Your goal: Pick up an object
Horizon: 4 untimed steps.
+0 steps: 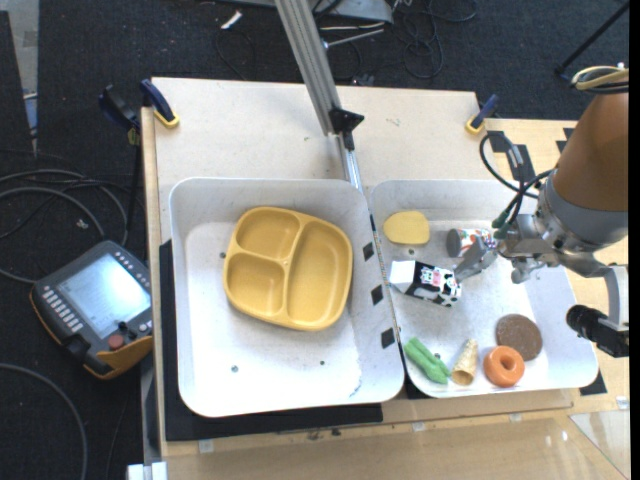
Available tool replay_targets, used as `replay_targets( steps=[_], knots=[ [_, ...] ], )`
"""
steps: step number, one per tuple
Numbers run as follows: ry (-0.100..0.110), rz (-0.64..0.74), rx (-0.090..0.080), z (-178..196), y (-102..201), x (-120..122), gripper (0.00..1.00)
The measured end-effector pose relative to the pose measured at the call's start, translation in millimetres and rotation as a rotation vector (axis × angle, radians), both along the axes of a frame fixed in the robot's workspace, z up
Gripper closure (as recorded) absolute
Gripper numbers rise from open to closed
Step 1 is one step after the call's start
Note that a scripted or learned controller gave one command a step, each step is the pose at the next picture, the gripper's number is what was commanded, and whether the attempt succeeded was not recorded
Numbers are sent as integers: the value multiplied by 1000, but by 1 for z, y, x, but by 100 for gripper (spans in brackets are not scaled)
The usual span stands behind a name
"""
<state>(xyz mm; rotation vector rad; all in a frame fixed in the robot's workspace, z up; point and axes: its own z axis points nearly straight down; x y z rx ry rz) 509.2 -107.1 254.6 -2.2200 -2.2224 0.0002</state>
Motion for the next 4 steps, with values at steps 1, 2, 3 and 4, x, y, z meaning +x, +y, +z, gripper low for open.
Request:
replay_targets(
  steps=[1, 2, 3, 4],
  knots=[
    [0, -1, 0, 0, 0, 0, 0],
    [6, -2, 1, -61, -1, 6, 0],
    [5, -2, 0, -105, -2, 7, 0],
    [5, -2, 1, -158, -1, 6, 0]
  ],
)
